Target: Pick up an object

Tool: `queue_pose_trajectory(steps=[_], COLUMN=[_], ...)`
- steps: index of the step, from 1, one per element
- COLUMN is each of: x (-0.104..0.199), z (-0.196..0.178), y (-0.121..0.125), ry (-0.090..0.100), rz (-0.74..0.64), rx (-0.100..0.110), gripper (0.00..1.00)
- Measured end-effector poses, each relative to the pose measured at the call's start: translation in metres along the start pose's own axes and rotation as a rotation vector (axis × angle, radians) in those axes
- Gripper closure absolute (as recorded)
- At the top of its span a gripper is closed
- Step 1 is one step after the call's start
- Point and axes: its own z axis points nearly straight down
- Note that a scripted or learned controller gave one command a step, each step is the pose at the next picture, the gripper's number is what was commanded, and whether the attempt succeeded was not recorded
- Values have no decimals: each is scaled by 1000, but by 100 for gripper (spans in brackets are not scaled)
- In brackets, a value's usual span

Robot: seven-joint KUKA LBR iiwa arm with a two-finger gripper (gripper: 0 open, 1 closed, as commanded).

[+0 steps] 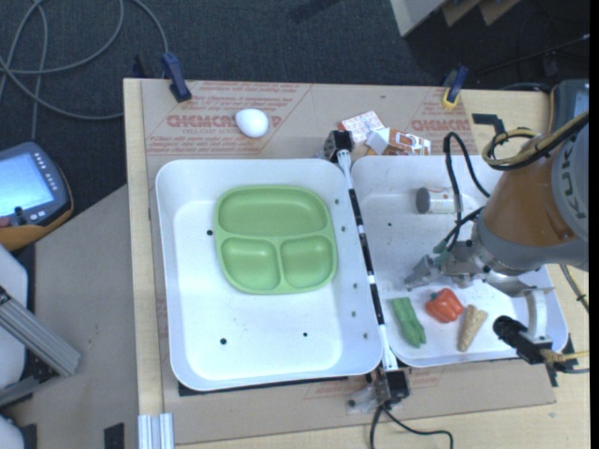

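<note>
Where cables trail, bench [234, 120], dark carpet [281, 36].

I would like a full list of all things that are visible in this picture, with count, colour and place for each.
Divided plate: one, light green, in the left bin.
Left bin: one, white, on the bench.
Right bin: one, white, beside the left bin.
Green vegetable toy: one, green, near front of right bin.
Red pepper toy: one, red-orange, front of right bin, beside the green toy.
Beige toy: one, tan, right of the red toy.
Small cylinder: one, grey and white, back of right bin.
Egg-shaped object: one, white, on the bench behind the left bin.
Clamps: two, blue, back bench edge.
Gripper: one, grey, over the right bin.
</note>
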Motion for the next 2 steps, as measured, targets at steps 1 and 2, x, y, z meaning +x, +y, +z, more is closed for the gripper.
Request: queue_pose_trajectory(steps=[1,2], x=[-8,-7], z=[10,-1], y=[-28,-27], ry=[1,0], rz=[-1,0], rx=[2,-2], gripper=[0,100])
